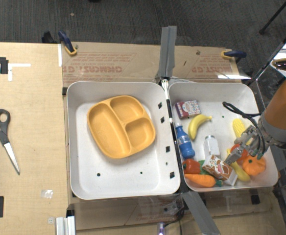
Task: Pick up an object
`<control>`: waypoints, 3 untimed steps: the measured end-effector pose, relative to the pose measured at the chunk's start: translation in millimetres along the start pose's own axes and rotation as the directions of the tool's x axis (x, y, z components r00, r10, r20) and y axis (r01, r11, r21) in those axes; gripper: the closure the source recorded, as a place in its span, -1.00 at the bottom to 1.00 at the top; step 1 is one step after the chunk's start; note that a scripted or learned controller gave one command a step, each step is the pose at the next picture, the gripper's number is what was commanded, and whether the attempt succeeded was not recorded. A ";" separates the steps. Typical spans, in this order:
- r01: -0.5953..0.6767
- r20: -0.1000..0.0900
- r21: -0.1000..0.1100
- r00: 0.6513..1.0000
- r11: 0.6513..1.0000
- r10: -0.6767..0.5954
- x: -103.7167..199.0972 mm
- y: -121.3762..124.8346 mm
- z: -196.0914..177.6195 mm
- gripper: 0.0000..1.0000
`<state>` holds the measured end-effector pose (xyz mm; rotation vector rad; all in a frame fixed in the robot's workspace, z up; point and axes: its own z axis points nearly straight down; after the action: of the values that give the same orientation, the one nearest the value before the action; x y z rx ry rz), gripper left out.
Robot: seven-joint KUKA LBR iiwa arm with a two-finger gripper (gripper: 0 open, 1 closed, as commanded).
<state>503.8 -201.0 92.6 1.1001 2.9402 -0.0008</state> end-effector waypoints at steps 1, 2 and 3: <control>0.001 0.003 -0.003 1.000 1.000 -0.001 -1.0 1.8 -9.7 1.00; 0.090 0.001 -0.001 0.996 0.996 -0.090 36.0 50.9 -142.5 1.00; 0.154 0.000 -0.001 0.988 0.988 -0.154 59.5 103.4 -157.1 1.00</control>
<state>526.5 -83.7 249.6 0.8693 3.0167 -0.0001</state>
